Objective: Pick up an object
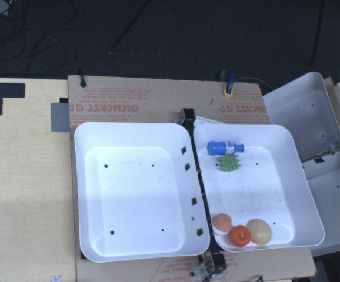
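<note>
The right bin [287,157] holds a blue bottle [224,148] lying on its side near the far edge, with a small green leafy piece [229,163] just in front of it. At the bin's near edge sit a pink shell-like piece [222,222], a red tomato-like ball [239,235] and a beige round object [259,231], close together.
The left bin [87,157] stands beside the right one, joined by a black clamp strip [195,181]. Both rest on a cardboard sheet [135,101] on the wooden bench. A grey metal plate [302,107] angles up at the right.
</note>
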`<state>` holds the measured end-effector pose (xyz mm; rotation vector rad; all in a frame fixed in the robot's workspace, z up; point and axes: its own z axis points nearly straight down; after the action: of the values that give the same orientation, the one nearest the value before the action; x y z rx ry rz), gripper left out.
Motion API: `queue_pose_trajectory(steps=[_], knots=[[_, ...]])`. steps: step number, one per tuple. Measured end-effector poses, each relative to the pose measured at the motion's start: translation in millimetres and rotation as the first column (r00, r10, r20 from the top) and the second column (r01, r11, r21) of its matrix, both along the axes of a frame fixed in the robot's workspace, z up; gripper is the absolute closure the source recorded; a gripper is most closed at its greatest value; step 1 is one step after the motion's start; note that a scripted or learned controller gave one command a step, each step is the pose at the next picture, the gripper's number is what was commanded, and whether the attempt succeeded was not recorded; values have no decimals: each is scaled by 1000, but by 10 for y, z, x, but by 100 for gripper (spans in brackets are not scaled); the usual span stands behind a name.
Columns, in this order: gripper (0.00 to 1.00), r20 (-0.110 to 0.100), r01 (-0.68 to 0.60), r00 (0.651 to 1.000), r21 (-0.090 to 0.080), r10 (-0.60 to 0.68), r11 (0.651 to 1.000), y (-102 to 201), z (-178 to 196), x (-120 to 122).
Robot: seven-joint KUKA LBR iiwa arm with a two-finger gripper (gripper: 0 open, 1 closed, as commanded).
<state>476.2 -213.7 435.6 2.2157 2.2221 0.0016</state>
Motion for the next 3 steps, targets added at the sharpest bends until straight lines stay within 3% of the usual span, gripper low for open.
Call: queue_pose_trajectory(steps=[1, 2, 3], knots=[[0, -3, 0, 1000, 1, 0, 1000, 0, 146, -3], [0, 1, 0, 1000, 0, 0, 1000, 0, 687, 0], [0, -2, -1, 1000, 1, 1, 1000, 1, 943, -1]])
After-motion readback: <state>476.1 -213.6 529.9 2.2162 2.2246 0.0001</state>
